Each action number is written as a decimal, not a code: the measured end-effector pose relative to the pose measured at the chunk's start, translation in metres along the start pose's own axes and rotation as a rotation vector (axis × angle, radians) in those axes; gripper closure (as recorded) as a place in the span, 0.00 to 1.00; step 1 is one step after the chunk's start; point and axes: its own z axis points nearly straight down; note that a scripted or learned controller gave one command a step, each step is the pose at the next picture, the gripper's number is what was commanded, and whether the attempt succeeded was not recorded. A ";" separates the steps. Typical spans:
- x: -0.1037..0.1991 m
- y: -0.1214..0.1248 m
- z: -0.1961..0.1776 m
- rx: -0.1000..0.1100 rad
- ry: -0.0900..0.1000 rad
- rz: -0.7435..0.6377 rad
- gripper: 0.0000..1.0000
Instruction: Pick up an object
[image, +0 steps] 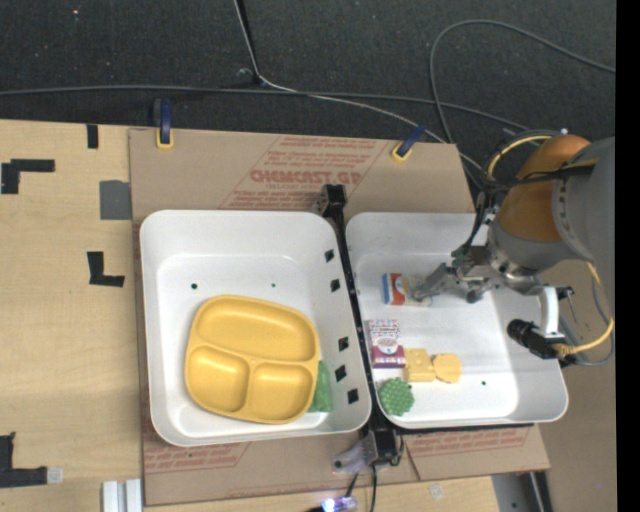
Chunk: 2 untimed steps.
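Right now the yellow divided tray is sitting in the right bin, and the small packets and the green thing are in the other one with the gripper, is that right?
Not quite. The camera view shows the yellow divided tray in the left bin, not the right one. The rest stands: the small packets, the green thing and the gripper are in the right bin.

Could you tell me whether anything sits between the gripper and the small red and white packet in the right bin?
Nothing visible does. The gripper is just right of the red and white packet, with bare bin floor between them. The purple carton and yellow blocks lie nearer the front wall of the right bin, off that line.
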 end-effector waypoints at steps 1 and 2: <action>0.003 0.004 -0.015 -0.011 0.004 -0.001 1.00; 0.001 0.004 -0.058 -0.001 -0.001 0.000 1.00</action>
